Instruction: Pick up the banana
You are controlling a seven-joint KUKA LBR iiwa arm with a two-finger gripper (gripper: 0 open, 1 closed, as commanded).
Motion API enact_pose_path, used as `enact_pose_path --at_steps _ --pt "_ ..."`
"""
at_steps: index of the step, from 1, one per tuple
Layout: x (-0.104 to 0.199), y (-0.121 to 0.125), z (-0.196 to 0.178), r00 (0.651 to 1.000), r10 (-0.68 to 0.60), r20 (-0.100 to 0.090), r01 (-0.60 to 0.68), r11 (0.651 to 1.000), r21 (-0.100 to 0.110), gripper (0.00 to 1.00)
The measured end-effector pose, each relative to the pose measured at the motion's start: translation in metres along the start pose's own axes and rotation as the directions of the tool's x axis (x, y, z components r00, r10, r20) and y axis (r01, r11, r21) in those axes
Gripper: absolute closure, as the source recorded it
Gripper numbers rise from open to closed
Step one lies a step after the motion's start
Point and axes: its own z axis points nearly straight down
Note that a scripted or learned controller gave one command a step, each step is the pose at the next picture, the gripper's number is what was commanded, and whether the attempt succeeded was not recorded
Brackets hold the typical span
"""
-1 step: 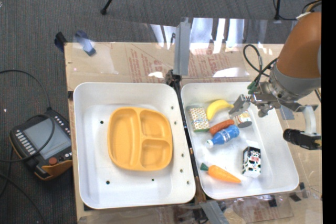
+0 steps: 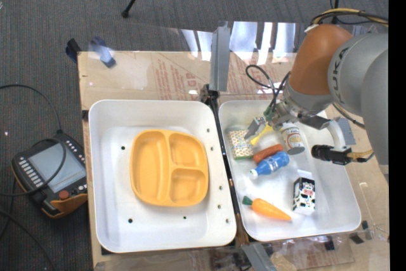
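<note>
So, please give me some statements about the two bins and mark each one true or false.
1. The yellow divided plate lies in the left bin. True.
2. The carrot lies on the plate. False: it lies in the right bin, near its front edge.
3. The end effector is over the right bin, at the banana. True.
4. The small milk carton is in the left bin. False: it is in the right bin, right of the carrot.
5. The blue bottle lies on its side. True.
</note>
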Motion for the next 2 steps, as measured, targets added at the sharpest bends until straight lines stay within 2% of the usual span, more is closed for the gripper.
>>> enact_pose_path --at_steps 1,2 --pt "-0.001 0.0 -0.01 1.0 0.004 -0.001 -0.004 1.0 -0.001 1.0" --pt "-0.013 -0.004 -0.109 0.965 0.263 0.001 -0.263 0.965 -0.001 1.0"
